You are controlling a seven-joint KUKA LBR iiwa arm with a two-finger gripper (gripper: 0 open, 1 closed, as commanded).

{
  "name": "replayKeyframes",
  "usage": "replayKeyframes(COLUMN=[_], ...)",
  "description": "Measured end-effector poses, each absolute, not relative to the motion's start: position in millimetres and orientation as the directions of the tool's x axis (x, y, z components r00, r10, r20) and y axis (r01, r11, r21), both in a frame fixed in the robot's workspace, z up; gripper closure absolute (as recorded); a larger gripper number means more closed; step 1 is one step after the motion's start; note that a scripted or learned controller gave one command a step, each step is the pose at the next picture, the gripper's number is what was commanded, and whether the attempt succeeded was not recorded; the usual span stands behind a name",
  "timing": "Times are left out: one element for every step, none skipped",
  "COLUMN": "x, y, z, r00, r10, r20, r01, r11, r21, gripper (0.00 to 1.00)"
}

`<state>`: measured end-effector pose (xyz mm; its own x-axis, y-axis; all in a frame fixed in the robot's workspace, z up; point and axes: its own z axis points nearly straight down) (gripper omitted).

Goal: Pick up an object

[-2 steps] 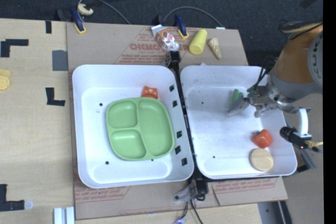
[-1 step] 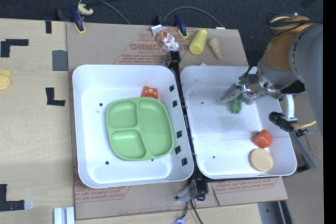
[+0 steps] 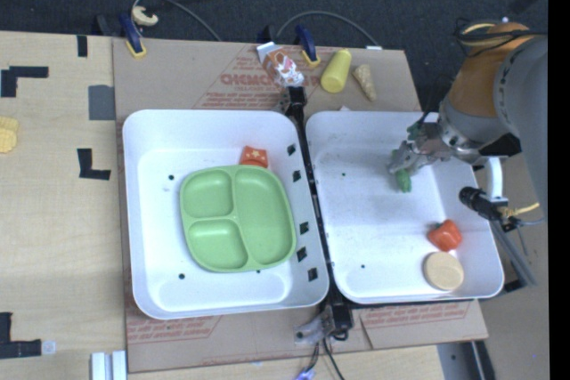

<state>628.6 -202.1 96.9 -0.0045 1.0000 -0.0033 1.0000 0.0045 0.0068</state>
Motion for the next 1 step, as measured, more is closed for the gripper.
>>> replayKeyframes(x=[598.5], y=[-121.3], z=[172.6], r00=[-0.003], r10=[1.0], r20=[0.001], r01=[1.0], r11=[0.003], r21=[0.0], gripper=[1.0])
